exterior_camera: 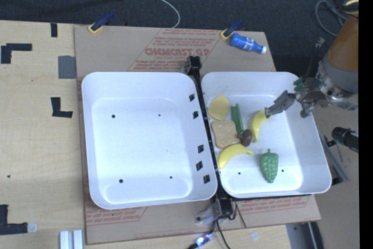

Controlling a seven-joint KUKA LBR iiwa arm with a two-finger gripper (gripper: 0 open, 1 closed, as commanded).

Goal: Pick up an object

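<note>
The right bin (291,81) holds several toy foods. A pale yellow round piece (220,107) lies next to a green stick (236,117), with a tan bread slice (224,134) and a small brown piece (246,137) below them. One yellow banana (257,124) lies near the middle, another (233,153) sits lower, and a green bumpy fruit (268,165) rests toward the front. My gripper (289,108) hovers over the bin's right part, just right of the upper banana. It is open, with nothing between its fingers.
The left bin (93,125) adjoins the right one along a black hinge strip (200,125). A blue and white bottle (247,43) lies on the cardboard behind the right bin. Cables hang at the far right.
</note>
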